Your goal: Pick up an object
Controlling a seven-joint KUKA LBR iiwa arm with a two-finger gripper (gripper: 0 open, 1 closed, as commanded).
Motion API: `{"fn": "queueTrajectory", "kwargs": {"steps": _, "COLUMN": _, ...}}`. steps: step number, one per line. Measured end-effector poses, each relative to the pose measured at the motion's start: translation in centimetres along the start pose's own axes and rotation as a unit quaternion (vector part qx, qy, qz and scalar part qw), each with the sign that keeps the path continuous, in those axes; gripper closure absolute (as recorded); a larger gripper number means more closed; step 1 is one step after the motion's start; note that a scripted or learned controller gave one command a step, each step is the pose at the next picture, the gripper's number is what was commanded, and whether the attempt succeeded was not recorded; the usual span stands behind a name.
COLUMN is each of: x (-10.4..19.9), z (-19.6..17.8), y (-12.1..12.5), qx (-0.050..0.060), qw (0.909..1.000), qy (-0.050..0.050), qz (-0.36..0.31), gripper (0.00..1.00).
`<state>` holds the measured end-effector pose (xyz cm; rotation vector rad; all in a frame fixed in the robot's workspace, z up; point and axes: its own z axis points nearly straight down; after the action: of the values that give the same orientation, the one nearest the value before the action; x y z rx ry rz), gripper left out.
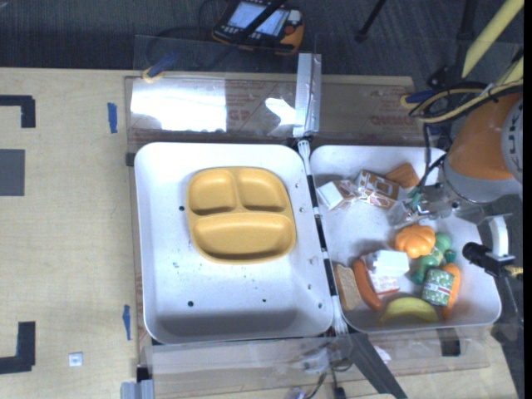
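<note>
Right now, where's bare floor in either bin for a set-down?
Left bin: bare floor in front of the yellow divided plate, and a strip along its left wall. Right bin: a bare patch mid-left, between the snack packet and the sausage. Its front right is crowded: pumpkin, banana, carton.

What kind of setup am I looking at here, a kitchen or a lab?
Most likely a robotics lab bench, not a kitchen: two white bins set into a wooden bench, toy food piled in the right one, a handheld control pendant and tripod legs on the carpet behind.
</note>
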<state>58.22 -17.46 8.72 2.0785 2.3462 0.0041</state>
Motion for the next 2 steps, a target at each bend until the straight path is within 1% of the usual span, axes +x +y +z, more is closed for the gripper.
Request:
{"fn": "queueTrajectory", "kwargs": {"steps": 1, "x": 0.0, "z": 0.1, "y": -0.1, "qx": 0.001, "qw": 1.0, "qy": 0.001, "qz": 0.0, "gripper": 0.0}}
{"fn": "queueTrajectory", "kwargs": {"steps": 2, "x": -1.4, "z": 0.0, "y": -7.7, "qx": 0.003, "qw": 1.0, "qy": 0.003, "qz": -0.007, "gripper": 0.0}}
